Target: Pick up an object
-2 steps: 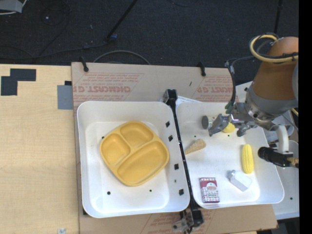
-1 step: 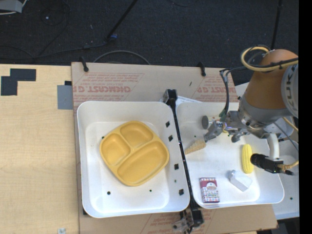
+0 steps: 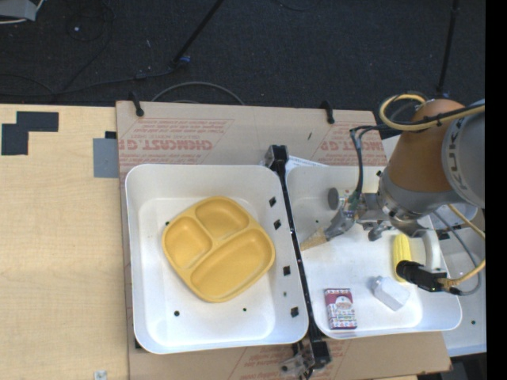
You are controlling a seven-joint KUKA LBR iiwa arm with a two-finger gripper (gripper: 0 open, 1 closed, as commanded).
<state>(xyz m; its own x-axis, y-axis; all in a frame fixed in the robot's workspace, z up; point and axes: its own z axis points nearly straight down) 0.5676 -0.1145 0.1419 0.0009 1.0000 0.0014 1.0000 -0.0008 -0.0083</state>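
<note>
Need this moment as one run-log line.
gripper: low in right white bin, nothing seen held | small red-and-white carton, pale grey block: lying on right bin floor | yellow divided plastic plate: left white bin

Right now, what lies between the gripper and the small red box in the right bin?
In the camera view, bare white bin floor lies between the gripper and the red box; nothing stands in that stretch.
</note>
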